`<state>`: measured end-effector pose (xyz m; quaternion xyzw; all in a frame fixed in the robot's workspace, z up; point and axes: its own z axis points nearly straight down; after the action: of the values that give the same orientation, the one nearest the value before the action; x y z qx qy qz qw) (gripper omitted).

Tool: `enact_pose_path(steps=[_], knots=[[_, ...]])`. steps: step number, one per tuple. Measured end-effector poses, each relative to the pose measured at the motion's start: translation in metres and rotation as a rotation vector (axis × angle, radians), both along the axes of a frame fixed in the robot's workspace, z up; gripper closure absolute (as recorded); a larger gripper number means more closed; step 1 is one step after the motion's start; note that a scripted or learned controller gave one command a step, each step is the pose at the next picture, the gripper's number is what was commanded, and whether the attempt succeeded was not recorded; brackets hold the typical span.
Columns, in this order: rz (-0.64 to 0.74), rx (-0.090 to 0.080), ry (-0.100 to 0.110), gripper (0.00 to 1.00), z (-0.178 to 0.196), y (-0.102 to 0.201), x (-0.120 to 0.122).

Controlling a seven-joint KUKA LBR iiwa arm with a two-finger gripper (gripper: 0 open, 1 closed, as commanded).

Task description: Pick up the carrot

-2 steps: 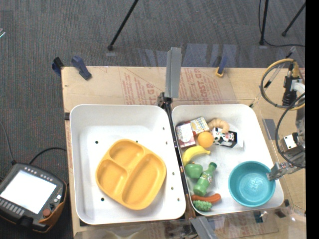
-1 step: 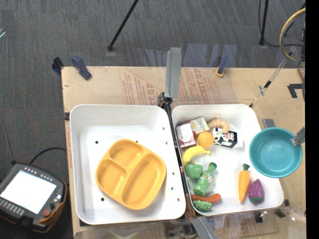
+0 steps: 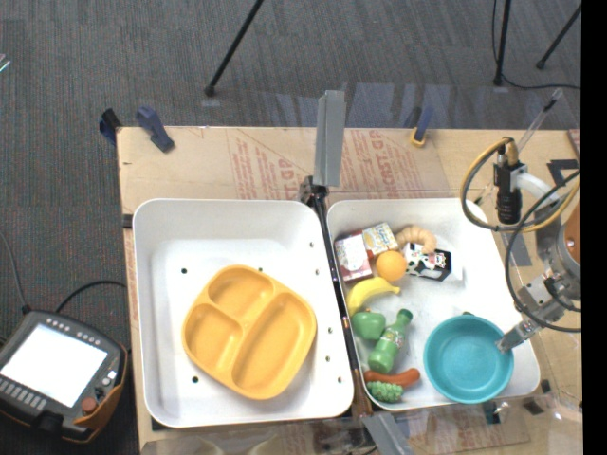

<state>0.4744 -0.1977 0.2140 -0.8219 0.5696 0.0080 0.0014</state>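
On the left of the bench (image 3: 237, 164) sits the left bin (image 3: 161, 254), carrying a yellow divided plate (image 3: 249, 331). None of that bears on the coming move.

The right bin (image 3: 474, 245) holds the clutter. The carrot (image 3: 394, 380) lies in its near corner, close to the divider between the two bins and hard against the front wall. Its long axis runs almost flat across the view, from about nine o'clock to three o'clock, with the leafy green top at the nine o'clock end and the orange body pointing toward three. A green bottle (image 3: 390, 341) stands just beside it at twelve o'clock, with a green pepper (image 3: 369, 325) and a banana (image 3: 372, 295) beyond that. A teal bowl (image 3: 467, 358) sits just beside the carrot's orange tip, at three o'clock from it.

Farthest right, the hand (image 3: 517, 335) hovers at the bowl's three o'clock rim. It is too small and blurred to say whether it is spread or closed, and nothing is visibly between its tips. From the hand the carrot lies at about eight o'clock, across the whole bowl. So the reach likely has to clear the bowl, then come down with the grip set across the carrot's short width, keeping off the bottle and the front wall.
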Motion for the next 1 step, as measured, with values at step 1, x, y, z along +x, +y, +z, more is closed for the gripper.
enact_pose_path(steps=[1], knots=[[-0.029,-0.009,-0.014,1.00,0.0839,-0.0037,0.0033]])
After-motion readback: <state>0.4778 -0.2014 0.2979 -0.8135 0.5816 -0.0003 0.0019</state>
